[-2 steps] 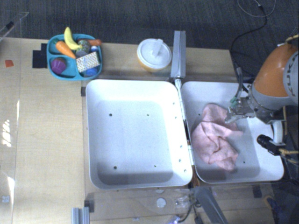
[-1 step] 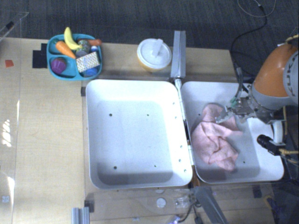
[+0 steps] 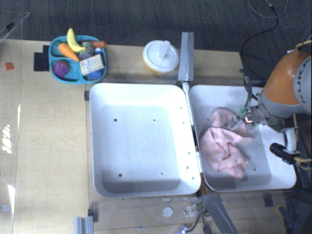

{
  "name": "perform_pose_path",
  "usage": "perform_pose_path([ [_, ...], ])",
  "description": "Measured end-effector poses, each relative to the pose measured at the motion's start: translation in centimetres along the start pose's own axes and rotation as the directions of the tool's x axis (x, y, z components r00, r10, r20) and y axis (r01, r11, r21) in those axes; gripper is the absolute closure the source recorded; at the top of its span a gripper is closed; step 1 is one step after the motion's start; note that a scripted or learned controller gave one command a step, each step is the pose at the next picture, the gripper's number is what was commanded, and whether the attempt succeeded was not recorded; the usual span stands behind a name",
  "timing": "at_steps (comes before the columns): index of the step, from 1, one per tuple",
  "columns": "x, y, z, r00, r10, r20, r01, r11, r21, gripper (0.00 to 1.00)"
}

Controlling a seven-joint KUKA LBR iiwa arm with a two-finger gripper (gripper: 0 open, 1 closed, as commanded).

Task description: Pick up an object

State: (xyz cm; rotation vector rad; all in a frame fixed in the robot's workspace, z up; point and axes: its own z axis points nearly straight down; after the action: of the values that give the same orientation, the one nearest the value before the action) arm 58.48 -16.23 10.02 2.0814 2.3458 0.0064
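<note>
A crumpled pink cloth (image 3: 224,143) lies in the right bin (image 3: 273,179), toward its left side. My gripper (image 3: 242,119) is low over the cloth's upper right edge, at the end of the grey arm with its orange band (image 3: 286,79). The gripper's tips look to be touching or just above the cloth's folds.
The left bin (image 3: 139,138) sits beside the right one, a metal divider (image 3: 185,57) between them at the back. A blue tray of toy food (image 3: 77,58) and a white lidded cup (image 3: 161,56) stand behind the bins. Black cables (image 3: 287,155) run at the right.
</note>
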Motion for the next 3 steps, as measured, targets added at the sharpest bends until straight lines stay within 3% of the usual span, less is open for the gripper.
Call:
perform_pose_path([
  [1, -2.9, 1.8, 0.9, 0.99, -0.143, 0.003, 0.143, 0.99, -0.006, 0.0],
  [2, -2.8, 2.1, -0.4, 0.989, -0.146, 0.006, 0.147, 0.989, -0.015, 1.0],
  [3, 1.1, 0.5, -9.3, 0.995, 0.096, 0.002, -0.096, 0.995, -0.004, 1.0],
])
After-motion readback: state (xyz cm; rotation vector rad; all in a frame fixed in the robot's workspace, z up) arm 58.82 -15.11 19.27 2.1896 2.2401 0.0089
